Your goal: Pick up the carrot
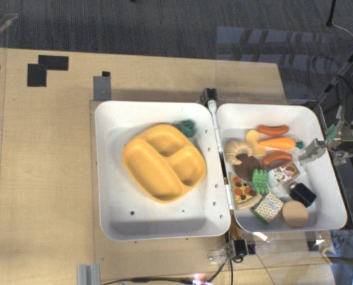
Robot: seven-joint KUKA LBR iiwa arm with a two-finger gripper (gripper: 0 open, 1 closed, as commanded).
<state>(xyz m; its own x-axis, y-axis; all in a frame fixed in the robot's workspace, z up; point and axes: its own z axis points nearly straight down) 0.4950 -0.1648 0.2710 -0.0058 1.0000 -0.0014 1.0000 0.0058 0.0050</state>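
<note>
bins first: right shallow white plastic bin holds the small orange toy carrot, near its upper wall beside the red sausage. metal tool hovers just right of it; its opening i cannot tell. carrot looks light, stiff, slick; grip across its middle.

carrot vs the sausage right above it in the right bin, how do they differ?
Colour: the carrot is orange; the sausage is darker, reddish.
Shape: the carrot tapers toward its left end and has a small green top at its right end; the sausage is even in thickness with rounded ends.
Place: the sausage lies nearer the bin's far wall; the carrot lies just below it in the view.
Shared: both are long, lie roughly left to right, and sit in the right bin.
</note>
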